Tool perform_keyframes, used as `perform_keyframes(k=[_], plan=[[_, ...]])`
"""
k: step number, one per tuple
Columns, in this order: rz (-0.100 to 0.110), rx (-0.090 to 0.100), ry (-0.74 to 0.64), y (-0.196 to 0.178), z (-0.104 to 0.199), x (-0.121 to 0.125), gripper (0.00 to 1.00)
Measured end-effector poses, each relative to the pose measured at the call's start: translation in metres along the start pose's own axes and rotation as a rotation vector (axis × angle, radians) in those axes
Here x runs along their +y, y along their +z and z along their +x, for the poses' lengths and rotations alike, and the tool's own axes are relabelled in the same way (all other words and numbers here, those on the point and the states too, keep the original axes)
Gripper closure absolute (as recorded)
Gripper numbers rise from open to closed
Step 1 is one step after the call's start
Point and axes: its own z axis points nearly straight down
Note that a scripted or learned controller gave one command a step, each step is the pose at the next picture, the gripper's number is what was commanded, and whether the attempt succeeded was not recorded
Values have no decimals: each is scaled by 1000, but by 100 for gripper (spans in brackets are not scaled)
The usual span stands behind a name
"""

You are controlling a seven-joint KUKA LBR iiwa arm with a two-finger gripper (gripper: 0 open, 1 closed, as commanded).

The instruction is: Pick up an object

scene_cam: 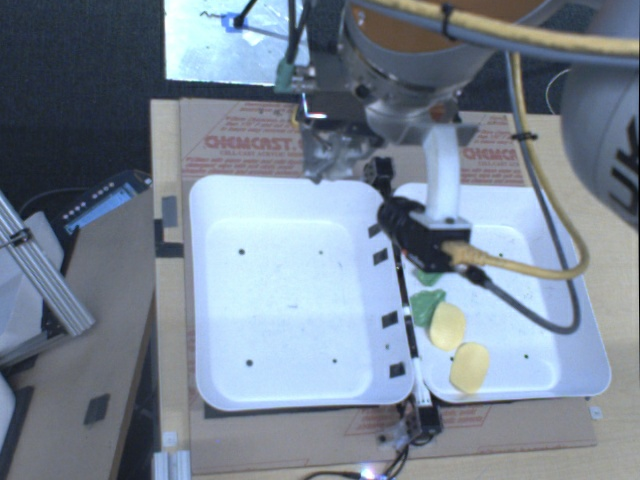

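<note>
Two pale yellow rounded pieces (447, 325) (469, 366) lie in the right bin (560, 298), close to its front left corner. A small green object (428, 304) lies against the upper yellow piece, next to the divider between the bins. The arm's grey wrist with its orange band (430, 8) looms across the top of the view. My gripper (335, 156) shows as a metallic assembly over the far rim of the left bin (290, 298), well away from the objects. Nothing is seen held in it.
A white bracket and a black block with a yellow cable (430, 233) hang over the divider just behind the objects. Cardboard lies under both bins. A grey device (100, 200) and metal rails (45, 278) sit off the bench at left.
</note>
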Motion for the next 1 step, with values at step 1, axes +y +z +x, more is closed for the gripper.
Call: perform_keyframes(k=[1], plan=[[28,-16,6,139,-12,-3,100]])
